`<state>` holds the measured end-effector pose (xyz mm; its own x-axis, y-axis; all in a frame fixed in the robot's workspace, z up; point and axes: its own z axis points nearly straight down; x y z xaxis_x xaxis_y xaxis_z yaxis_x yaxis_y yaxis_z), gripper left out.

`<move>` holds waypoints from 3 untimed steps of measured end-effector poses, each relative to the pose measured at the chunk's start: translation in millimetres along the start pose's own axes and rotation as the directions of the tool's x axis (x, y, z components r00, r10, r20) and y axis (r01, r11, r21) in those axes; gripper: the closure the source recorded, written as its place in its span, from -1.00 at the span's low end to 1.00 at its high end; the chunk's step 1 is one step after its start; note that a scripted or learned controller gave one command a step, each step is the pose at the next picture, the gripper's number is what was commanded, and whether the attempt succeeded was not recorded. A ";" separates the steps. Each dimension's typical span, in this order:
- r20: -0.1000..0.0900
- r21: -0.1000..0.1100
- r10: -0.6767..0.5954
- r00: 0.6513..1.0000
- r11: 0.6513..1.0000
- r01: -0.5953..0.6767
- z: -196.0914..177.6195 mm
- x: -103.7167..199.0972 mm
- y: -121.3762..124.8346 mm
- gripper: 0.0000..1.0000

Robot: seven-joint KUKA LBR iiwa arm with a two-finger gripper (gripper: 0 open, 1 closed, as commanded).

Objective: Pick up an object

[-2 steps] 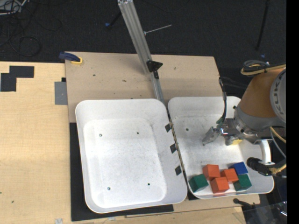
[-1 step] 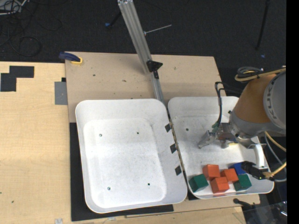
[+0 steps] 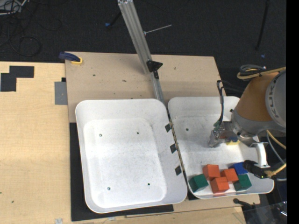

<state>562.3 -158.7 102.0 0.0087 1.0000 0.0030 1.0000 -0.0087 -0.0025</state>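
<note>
Six blocks (image 3: 219, 177) cluster at right bin's (image 3: 196, 113) near edge; end effector (image 3: 216, 139) hangs above bare floor, grip state unclear, so shift toward cluster and descend on an outer block.

A dark floor (image 3: 196, 22) fills the top of the frame, with loose black cables (image 3: 16, 6) coiled at the upper left. A pale wooden tabletop (image 3: 32, 143) covers the left side, marked with black and grey patches. A tan board (image 3: 140, 76) lies at centre, and a slanted aluminium rail (image 3: 138, 34) rises from it toward the top.
</note>
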 end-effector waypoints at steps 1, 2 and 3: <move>0.003 -0.004 -0.011 1.000 1.000 0.011 -42.9 -0.2 4.6 1.00; 0.003 -0.005 -0.010 1.000 1.000 0.010 -97.8 8.8 8.7 1.00; 0.002 -0.002 -0.010 1.000 1.000 0.010 -106.1 8.0 8.7 1.00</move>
<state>571.3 -151.1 208.1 -0.0017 1.0000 0.0006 1.0000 0.0017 -0.0009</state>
